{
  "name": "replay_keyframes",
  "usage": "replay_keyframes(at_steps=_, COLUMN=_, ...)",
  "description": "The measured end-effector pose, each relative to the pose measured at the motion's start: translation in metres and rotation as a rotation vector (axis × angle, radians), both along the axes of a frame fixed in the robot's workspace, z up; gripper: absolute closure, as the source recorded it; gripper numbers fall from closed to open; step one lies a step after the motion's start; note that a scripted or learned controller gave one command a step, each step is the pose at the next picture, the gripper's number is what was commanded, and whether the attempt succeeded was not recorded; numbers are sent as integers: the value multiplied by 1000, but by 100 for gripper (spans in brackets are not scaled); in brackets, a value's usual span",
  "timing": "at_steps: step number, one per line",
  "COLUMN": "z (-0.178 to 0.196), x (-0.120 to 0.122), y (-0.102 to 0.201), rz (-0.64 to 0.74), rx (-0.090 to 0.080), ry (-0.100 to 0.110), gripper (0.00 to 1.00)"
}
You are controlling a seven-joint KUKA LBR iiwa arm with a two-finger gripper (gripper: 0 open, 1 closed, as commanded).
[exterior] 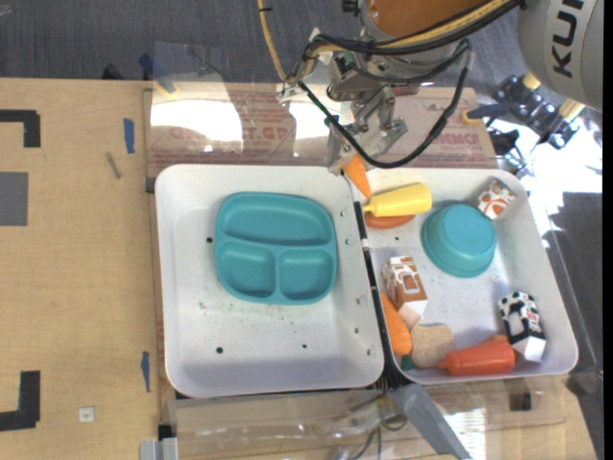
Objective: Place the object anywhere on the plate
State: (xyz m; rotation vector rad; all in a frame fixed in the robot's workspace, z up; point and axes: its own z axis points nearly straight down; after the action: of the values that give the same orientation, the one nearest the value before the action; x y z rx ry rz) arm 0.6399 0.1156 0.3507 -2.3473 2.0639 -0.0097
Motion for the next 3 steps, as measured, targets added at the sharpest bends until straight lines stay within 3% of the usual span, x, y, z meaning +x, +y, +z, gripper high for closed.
replay_keyframes(at_steps=1, z=70, x=-23, y=66, rz=166, rx=-1, ry=2, gripper=100)
replay_keyframes(at_steps=2, z=70, x=-33, y=-7, rz=137, rx=-7, ry=11, gripper=100)
replay_keyframes(at_steps=3, z=77, x=-16, y=38, rz=259, rx=-4, ry=7, gripper=100)
